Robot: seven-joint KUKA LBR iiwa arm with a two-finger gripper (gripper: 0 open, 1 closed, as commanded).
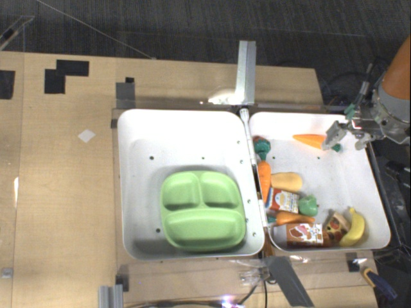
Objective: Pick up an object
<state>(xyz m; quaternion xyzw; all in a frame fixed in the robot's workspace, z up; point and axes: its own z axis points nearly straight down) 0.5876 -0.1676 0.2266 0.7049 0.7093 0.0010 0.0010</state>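
The box (304, 234) and banana (355, 227) lie at the right bin's (379, 191) six o'clock, while the gripper (347, 138), fingers apart and holding nothing, hangs just beside the orange wedge (309, 140) at twelve.

1 fixed camera looks down from above at a slant, far enough back to take in both bins whole — the left bin (135, 191) at the frame's centre, the right bin (372, 191) toward the right edge. The wooden counter (58, 191) fills the left and bottom; dark floor (160, 11) spans the top — the far side. The arm (395, 95) enters at upper right.
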